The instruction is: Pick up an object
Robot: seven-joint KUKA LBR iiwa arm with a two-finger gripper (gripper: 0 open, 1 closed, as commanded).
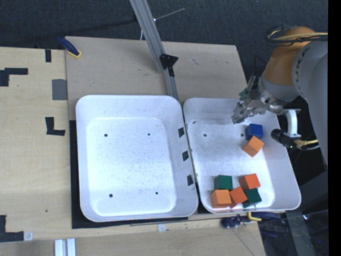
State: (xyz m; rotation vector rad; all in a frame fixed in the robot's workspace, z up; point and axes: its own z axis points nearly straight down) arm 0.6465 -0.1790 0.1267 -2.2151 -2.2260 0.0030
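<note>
The right bin [213, 116] holds a blue cube [255, 130] with an orange cube [253, 145] just below it, near the bin's right side. At the front of that bin lies a cluster of several blocks: a green one [224, 182], orange ones [220, 198] [250, 181], and a dark green one [252, 197]. My gripper [241, 114] hangs over the upper right part of the bin, just left of and above the blue cube, with nothing seen between its fingers.
The left bin [85, 143] lies beside the right one. A grey metal pole [152, 31] slants from the top down to the bins' shared edge. The arm [298, 68] comes in from the right.
</note>
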